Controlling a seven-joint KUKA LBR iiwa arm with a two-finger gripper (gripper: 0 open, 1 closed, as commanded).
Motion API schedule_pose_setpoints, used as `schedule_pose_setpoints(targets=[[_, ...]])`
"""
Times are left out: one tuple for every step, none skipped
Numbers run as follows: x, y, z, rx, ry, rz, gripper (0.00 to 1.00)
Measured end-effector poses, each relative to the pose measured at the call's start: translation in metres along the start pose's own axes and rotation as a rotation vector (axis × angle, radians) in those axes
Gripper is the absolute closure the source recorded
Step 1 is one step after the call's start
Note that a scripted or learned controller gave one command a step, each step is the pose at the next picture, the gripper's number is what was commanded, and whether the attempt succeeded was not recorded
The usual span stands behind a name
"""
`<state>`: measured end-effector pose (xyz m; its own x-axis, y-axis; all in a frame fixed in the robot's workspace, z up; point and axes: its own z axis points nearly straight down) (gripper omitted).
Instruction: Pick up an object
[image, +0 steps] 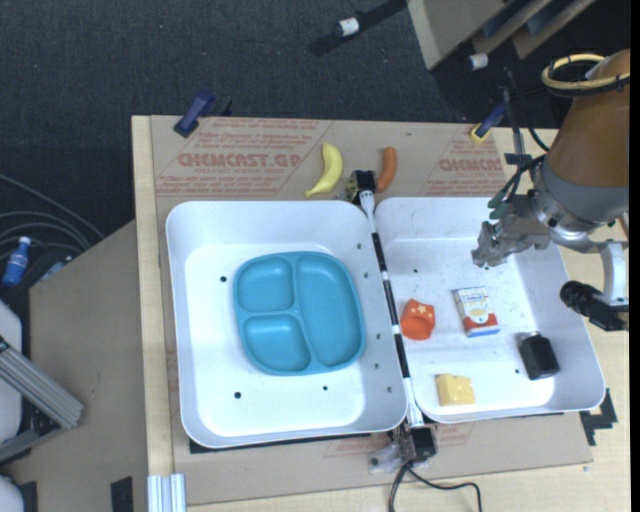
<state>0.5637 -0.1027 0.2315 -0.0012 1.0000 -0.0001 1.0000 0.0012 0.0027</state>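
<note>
Bare right bin (440, 240) floor left of gripper (489, 252)

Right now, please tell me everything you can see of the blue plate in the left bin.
The blue plate is a rounded rectangle, light blue, plastic by its look, with three compartments: two smaller ones on the view's left, one long one on the right. It lies flat, slightly rotated, about the middle of the left bin, resting on its white floor. Nothing lies in its compartments, and nothing else touches it.

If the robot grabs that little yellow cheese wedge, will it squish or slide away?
The yellow cheese wedge looks like a moulded toy, so it is probably stiff and light. Its sloped faces might let it slip out of a pinch. It lies flat near the right bin's front wall, so a nudge would likely slide it, not roll it.
</note>
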Motion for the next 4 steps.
schedule_pose_setpoints(targets=[[0.0, -0.001, 0.001, 0.003, 0.0, 0.0, 0.0], [-0.047, -0.041, 0.094, 0.005, 0.0, 0.002, 0.0], [-0.037, -0.013, 0.147, 0.005, 0.001, 0.0, 0.0], [-0.037, -0.013, 0.137, 0.004, 0.001, 0.001, 1.0]])
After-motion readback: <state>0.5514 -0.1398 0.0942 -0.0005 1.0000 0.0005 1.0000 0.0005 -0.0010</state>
